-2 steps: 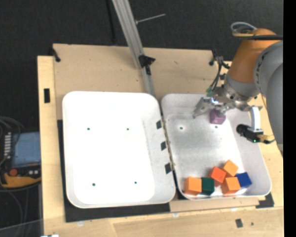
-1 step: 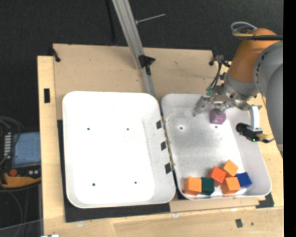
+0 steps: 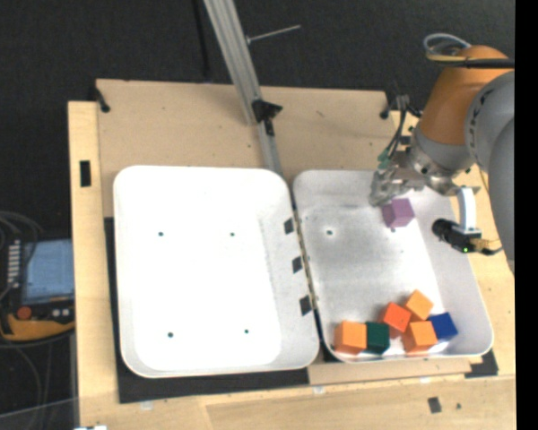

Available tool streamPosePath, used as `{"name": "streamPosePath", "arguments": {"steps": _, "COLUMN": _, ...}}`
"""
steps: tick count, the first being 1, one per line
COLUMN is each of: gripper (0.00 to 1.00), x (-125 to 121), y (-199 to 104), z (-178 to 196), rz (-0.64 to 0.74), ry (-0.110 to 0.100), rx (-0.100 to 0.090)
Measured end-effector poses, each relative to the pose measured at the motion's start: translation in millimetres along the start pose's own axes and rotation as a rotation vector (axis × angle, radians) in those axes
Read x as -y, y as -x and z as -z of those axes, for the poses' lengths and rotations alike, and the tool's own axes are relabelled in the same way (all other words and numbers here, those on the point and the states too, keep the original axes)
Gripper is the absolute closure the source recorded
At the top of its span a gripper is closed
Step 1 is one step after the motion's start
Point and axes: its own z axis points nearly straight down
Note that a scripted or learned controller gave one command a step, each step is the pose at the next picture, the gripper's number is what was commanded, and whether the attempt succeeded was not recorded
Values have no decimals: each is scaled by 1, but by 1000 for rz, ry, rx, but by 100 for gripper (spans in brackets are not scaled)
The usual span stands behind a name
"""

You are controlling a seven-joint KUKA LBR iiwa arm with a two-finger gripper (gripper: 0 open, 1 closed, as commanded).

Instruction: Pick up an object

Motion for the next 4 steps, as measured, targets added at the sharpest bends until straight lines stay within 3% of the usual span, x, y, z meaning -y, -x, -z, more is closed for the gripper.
{"name": "streamPosePath", "arguments": {"steps": 1, "gripper": 100, "x": -9, "y": 9, "z": 59, "rz": 1, "ry": -17, "rx": -10}}
{"name": "streamPosePath", "arguments": {"steps": 2, "gripper": 100, "x": -11, "y": 10, "z": 98, "rz": -1, "ry": -19, "rx": -10}}
{"name": "streamPosePath", "arguments": {"steps": 4, "gripper": 100, "x": 14, "y": -84, "z": 87, "rz": -3, "ry": -26, "rx": -11}}
